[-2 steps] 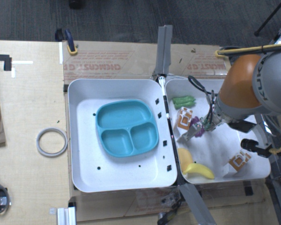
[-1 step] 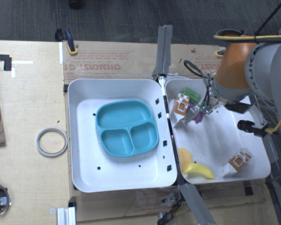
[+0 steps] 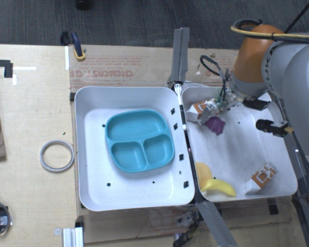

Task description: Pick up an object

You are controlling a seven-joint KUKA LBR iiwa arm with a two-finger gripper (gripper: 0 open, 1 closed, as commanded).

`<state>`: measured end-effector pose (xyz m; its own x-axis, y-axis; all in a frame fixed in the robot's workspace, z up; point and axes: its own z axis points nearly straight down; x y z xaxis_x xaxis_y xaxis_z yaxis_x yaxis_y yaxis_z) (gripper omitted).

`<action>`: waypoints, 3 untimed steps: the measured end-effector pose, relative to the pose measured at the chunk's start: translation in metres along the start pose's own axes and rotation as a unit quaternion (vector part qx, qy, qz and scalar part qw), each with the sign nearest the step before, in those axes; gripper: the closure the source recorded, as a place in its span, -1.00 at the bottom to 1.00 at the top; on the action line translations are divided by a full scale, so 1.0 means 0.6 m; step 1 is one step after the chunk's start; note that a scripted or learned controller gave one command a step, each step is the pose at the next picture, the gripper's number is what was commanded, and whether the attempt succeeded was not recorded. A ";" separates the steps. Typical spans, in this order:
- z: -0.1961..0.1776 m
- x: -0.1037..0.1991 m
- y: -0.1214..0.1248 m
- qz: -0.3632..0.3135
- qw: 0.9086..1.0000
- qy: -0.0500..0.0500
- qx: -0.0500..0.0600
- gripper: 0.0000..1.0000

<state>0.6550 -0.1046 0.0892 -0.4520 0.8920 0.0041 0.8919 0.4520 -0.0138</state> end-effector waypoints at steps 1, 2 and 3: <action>-0.026 -0.019 -0.006 0.003 1.000 -0.011 -0.001 1.00; -0.023 -0.011 -0.002 0.001 1.000 -0.007 -0.002 -1.00; -0.003 0.022 -0.062 -0.002 1.000 -0.002 -0.007 -1.00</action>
<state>0.6155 -0.1095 0.0917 -0.4550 0.8905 -0.0006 0.8905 0.4550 -0.0003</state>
